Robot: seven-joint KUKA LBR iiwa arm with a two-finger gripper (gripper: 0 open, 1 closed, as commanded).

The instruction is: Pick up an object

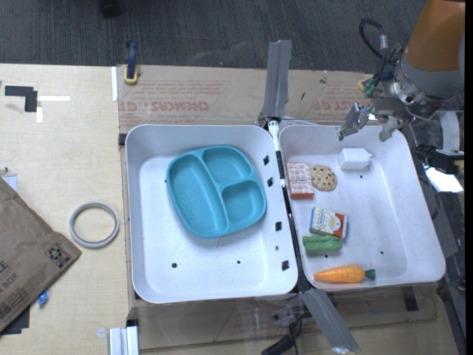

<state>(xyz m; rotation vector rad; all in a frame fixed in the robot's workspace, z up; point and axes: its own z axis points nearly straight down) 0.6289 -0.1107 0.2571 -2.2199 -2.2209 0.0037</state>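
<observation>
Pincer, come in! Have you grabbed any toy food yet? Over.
Pincer open, holding nothing, above right bin's far edge. Carrot, cookie lying in bin. Nothing blocking.

The end effector (371,120) hangs over the far rim of the right bin (414,220), its two fingers spread and holding nothing. In that bin lie a white block (355,157), a cookie (323,177), a pink wafer (299,180), a small carton (327,222), a green vegetable (322,245) and a carrot (344,274). The left bin (148,257) holds a blue divided plate (216,191). A tape ring (94,223) rests on the tabletop (59,161).
</observation>
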